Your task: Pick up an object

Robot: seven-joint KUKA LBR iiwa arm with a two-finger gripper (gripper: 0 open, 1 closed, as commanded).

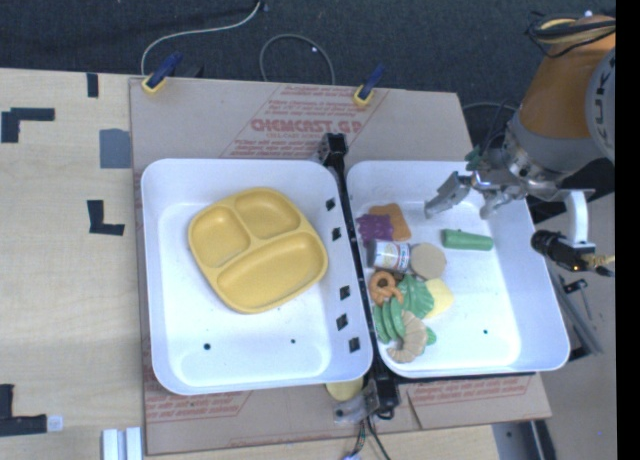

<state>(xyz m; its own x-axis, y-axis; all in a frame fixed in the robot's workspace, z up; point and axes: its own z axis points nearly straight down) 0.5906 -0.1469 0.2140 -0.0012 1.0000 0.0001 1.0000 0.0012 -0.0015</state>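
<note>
My gripper (468, 198) hangs over the upper right part of the right bin (500, 343), fingers (441, 197) spread open with nothing between them. Just below it lies a green cylinder (467, 240). A cluster of small items sits at the bin's left side: a purple piece (376, 225) on an orange piece (392, 216), a small can (391, 255), a tan round disc (429, 261), a pretzel-like ring (384, 287), green leafy pieces (409, 300), a yellow piece (439, 297) and a beige piece (408, 346).
The left bin (180, 348) holds a yellow divided plate (258, 247). A black divider (345, 248) runs between the bins. Clamps (160, 72) hold the cardboard at the back. The arm's orange-banded body (570, 78) stands at the right.
</note>
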